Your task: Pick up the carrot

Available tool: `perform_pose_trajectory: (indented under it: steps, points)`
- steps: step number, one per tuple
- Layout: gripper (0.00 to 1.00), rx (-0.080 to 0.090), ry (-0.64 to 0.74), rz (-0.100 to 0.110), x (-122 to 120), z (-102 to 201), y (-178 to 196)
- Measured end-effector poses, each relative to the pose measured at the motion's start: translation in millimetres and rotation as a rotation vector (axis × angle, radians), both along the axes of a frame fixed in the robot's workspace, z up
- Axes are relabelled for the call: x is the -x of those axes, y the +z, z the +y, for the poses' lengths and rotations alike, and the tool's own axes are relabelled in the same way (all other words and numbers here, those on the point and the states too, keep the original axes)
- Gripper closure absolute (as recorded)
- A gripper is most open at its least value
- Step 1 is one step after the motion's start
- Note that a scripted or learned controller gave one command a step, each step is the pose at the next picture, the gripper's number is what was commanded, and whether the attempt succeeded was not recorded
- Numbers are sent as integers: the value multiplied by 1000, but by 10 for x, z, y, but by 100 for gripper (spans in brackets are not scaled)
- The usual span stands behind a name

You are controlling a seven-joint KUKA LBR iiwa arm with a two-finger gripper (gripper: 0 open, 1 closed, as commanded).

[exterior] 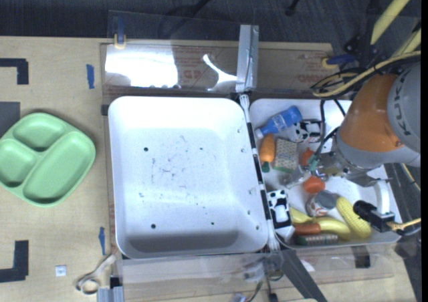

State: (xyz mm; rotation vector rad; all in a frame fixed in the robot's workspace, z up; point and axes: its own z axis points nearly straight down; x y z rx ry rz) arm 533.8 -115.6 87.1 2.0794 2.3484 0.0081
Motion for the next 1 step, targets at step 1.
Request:
perform_pose_trajectory:
  steps: [1]
  points:
    - [0, 0, 45, 5, -423, -321, 291]
